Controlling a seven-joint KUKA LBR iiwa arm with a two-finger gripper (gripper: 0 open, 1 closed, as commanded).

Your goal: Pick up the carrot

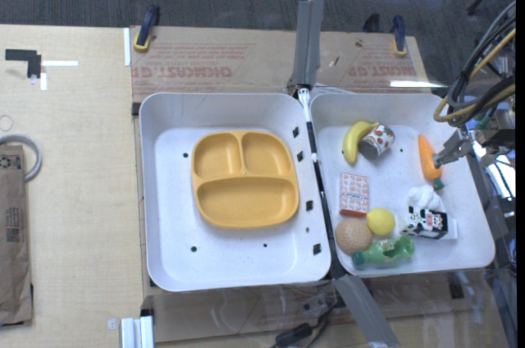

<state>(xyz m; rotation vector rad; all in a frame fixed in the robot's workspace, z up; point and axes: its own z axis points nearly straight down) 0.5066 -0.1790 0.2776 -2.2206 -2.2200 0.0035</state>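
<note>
Carrot (426, 157): orange, slim, green-tipped, lay upright by the right bin's (484, 256) far right wall.
Count, left to right: one yellow divided plate (244, 177), one banana (356, 139), one can (376, 141), one lemon (380, 221).
My arm: reached in from the right, pincer (450, 151) beside the carrot's right; whether its grip was wide or narrow I could not tell.

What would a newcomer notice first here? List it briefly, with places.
First, the big yellow divided plate lying alone in the left bin. Next, the jumble of toy food in the right bin, with the orange carrot near its far right wall and the hand beside it.
</note>
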